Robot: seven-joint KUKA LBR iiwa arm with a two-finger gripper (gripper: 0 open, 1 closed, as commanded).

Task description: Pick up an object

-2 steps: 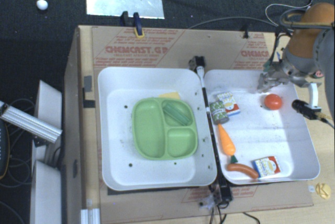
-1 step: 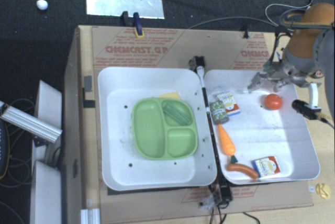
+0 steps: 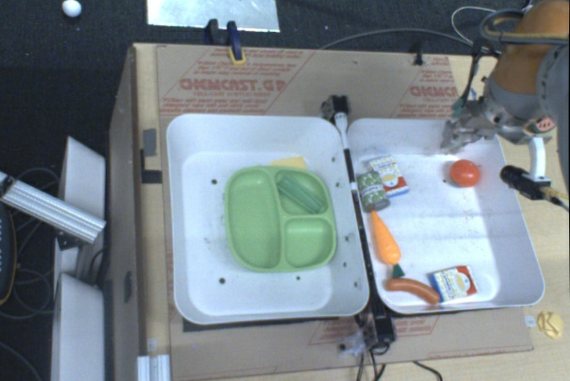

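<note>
The gripper (image 3: 460, 132) is hanging over the far right corner of the right bin (image 3: 508, 228), just beside the far wall, and whether it is open, closed or gripping cannot be told from the camera view; nothing is showing between its tips. The nearest candidate is the red tomato (image 3: 464, 173), which is lying on the bin floor near the gripper and slightly toward the camera; being round, it is presenting no long axis and no preferred heading. The main hazard is judged to be rolling: a descent that is landing off centre is likely to be pushing the tomato toward the right wall instead of capturing it. A second hazard is the far wall itself, since a gripper descending this close to it is risking contact with the rim. The other objects are lying well apart from the gripper. The carrot (image 3: 385, 239) is lying with its long axis running from far-left to near-right, its green end pointing toward the near edge, close to the divider between the bins; a grasp there is risking a collision with that divider. The sausage (image 3: 411, 287) is lying roughly left to right, with the small carton (image 3: 453, 283) just beside it, so a closing motion is likely to be catching both. The printed packet (image 3: 382, 177) is lying flat near the divider, and flat items are tending to slip. The left bin (image 3: 200, 192) is holding a green divided tray (image 3: 278, 219)
</note>
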